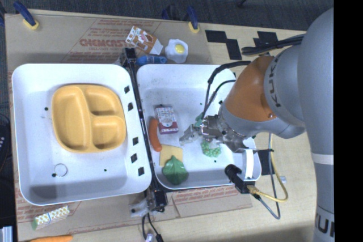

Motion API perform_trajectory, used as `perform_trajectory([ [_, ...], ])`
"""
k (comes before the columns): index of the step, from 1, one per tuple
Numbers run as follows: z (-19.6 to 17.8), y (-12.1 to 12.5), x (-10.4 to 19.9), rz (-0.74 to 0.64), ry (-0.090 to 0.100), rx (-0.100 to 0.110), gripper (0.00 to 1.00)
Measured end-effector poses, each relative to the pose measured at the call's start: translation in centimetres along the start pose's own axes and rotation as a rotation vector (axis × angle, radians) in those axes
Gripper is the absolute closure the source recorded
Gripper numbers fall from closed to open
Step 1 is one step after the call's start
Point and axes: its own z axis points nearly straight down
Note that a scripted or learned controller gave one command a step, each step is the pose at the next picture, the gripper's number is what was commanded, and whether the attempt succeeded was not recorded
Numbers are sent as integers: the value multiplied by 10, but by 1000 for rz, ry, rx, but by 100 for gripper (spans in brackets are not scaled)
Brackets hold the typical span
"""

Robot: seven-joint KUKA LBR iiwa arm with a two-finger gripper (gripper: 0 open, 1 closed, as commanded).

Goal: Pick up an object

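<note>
The arm reaches in from the right over the right bin (148,73), its orange band above the wrist; the hand (195,132) hangs low near the middle of that bin, beside a cluster of green grapes (211,149) that lies just to its near right; whether the fingers stand apart or together cannot be told, and nothing can be seen between them; in the right bin lie five things: one small red and white packet (166,119), one orange carrot (154,134) just left of it by the bin's left wall, one yellow cheese slice (171,153), one green leafy vegetable (174,172) at the near edge touching the cheese, and the grapes; the left bin (25,122) carries one yellow divided tray (88,117); on the table (227,45) beyond the bins sit one printed carton (139,38), one blue piece (151,59) and one white and yellow item (177,50).
</note>
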Motion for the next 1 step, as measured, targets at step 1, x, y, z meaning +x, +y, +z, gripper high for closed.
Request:
perform_trajectory([
  [1,29,-10,48,5,0,-2,0],
])
